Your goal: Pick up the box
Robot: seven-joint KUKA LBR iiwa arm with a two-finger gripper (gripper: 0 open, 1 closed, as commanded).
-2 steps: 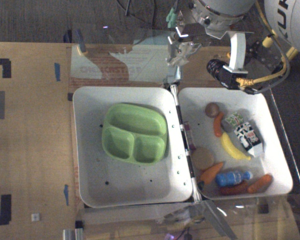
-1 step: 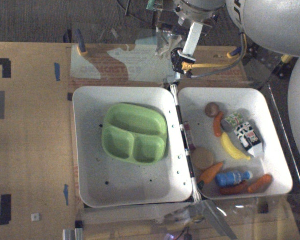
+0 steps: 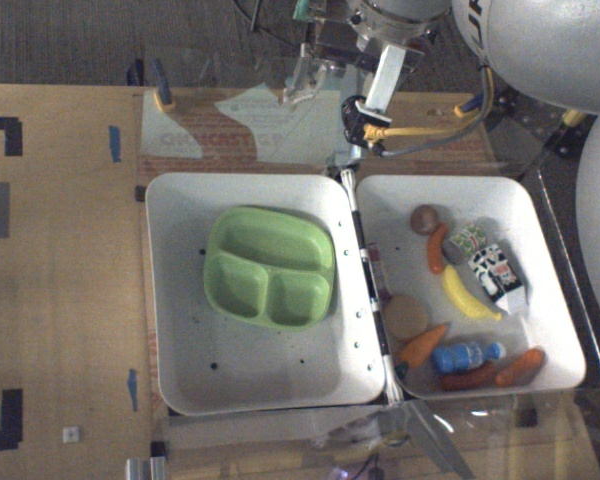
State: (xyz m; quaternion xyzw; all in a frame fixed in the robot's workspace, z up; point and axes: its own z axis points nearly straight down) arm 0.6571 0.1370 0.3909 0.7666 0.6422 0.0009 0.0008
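Two shallow white plastic bins sit side by side on the light wooden table (image 3: 60, 298). The left white bin (image 3: 170, 368) holds one thing: a lime-green plastic tray with three compartments (image 3: 270, 266), lying flat a little toward 12 o'clock of the bin's middle.

The right white bin (image 3: 550, 268) holds ten things. Along its left side lie one round tan potato-like lump (image 3: 407, 317) and one orange carrot-shaped piece (image 3: 421, 346) at 6 o'clock of it. At 12 o'clock of the bin rests one small brownish round thing (image 3: 425, 219), with one orange-red sausage-shaped piece (image 3: 437, 249) just beside it at 6 o'clock. One small green-and-white printed packet (image 3: 467, 240) follows, then one yellow banana (image 3: 469, 296). Toward 6 o'clock lie one blue plastic bottle (image 3: 467, 355), one red chilli-like piece (image 3: 466, 377) touching its lower edge, and one orange-red oblong piece (image 3: 521, 366) at the bin's 5 o'clock corner.

The box, a single small white carton with black cow-like patches (image 3: 496, 272), lies tilted on its side near the middle of the right bin, toward 3 o'clock. The green-and-white packet touches its 11 o'clock end and the banana runs along its 7 o'clock side; its top face is uncovered.

The gripper (image 3: 298, 90) hangs beyond the bins at 12 o'clock of the left bin's far right corner, well apart from the box, over a clear sheet; whether its fingers are open or closed cannot be told, and nothing is seen between them
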